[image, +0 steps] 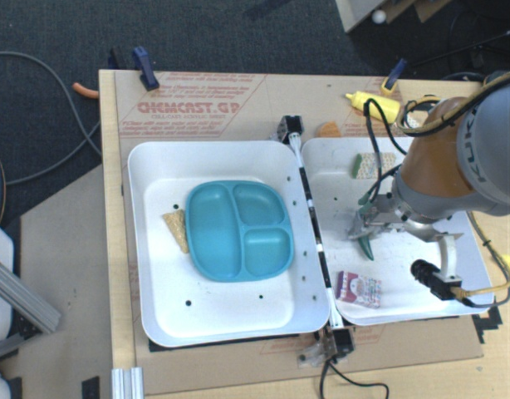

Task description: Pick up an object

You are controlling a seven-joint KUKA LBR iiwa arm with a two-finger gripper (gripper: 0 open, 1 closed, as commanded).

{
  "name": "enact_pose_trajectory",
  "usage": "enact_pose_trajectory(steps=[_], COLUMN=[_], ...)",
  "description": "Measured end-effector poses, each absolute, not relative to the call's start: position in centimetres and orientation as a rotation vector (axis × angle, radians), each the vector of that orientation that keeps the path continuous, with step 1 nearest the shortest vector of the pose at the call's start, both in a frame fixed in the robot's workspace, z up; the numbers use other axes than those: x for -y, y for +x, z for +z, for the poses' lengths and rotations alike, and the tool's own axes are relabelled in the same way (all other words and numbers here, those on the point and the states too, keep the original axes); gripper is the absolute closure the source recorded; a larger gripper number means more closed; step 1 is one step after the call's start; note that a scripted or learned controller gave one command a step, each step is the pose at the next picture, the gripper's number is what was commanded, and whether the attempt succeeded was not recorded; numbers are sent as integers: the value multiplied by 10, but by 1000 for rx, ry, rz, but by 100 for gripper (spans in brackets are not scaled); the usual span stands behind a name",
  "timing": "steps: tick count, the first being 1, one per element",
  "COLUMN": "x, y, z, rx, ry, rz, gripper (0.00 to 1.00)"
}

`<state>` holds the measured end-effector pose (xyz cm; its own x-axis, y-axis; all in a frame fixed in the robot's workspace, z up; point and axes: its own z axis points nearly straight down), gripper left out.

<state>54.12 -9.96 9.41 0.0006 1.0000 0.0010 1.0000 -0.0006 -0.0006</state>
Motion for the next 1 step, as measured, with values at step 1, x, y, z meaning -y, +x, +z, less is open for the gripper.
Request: enact_pose_trajectory(steps=[1], x=[18], y=[565], z=[185], rx=[2224], ry=[-2219], rz=[-3], gripper=[100])
